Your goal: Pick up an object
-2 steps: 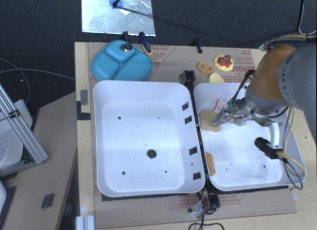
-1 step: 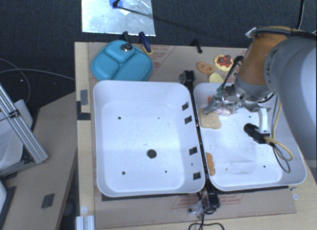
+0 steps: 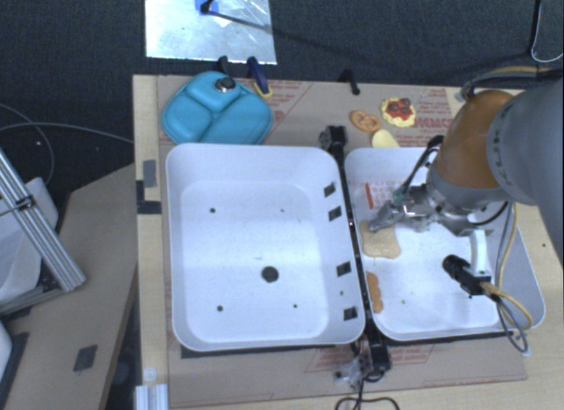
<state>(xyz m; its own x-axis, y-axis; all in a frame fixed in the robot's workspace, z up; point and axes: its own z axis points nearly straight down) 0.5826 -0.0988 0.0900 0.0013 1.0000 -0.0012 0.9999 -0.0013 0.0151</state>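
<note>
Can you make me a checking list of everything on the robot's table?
Surface: two white bins side by side on a cardboard-covered bench.
Job's things: tan flat piece, small brown piece and a red-printed card in the right bin.
Clutter: blue tray, toy pizza, pretzel, yellow piece behind the bins.
Grippers: tool low over the tan piece.
Cables: yellow-black cable.
Surroundings: dark floor, metal sheet.
</note>
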